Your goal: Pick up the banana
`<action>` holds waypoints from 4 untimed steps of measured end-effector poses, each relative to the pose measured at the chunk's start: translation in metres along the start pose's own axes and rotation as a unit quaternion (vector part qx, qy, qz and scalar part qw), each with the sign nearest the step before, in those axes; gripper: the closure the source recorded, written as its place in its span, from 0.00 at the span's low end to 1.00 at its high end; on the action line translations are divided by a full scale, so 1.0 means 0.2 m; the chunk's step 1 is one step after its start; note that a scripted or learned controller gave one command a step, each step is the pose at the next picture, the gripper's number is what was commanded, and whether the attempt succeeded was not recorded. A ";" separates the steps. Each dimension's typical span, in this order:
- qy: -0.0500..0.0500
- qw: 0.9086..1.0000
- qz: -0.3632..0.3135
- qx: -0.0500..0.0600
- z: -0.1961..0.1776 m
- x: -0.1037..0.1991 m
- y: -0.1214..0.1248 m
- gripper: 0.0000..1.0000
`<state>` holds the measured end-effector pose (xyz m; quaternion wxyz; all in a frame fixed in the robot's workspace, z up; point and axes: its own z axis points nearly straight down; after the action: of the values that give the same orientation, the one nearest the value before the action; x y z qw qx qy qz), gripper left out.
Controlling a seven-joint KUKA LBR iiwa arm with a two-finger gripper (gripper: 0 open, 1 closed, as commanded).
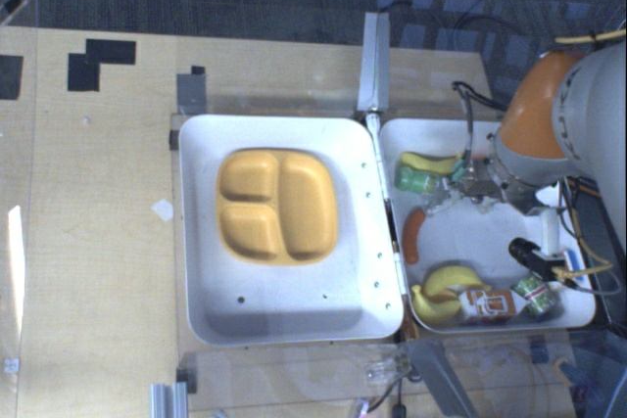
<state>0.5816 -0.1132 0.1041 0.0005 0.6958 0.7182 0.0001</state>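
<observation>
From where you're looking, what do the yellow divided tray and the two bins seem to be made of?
Yellow divided tray: likely moulded plastic, matte, with soft rounded compartment edges and even colour. Left bin and right bin: probably thin white plastic or coated sheet, smooth, faintly glossy, with rounded corners and small dark dots along the walls.

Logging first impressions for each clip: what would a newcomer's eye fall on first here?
First the yellow divided tray, alone in the left bin. Next the grey arm with its orange band, reaching in from the right over the right bin. That bin is cluttered: a banana by a green bottle at its far end, another banana near the front.
</observation>
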 end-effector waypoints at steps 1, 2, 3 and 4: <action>-0.001 0.997 -0.080 -0.008 0.07 0.04 -0.38 0.00; 0.000 0.988 -0.157 -0.002 -0.40 0.25 -0.28 0.00; 0.000 0.954 -0.299 -0.002 0.05 0.05 -0.44 0.00; 0.000 0.954 -0.299 -0.004 0.01 0.05 -0.43 1.00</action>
<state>0.4957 -0.1062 0.1023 0.0036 0.4490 0.8935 0.0028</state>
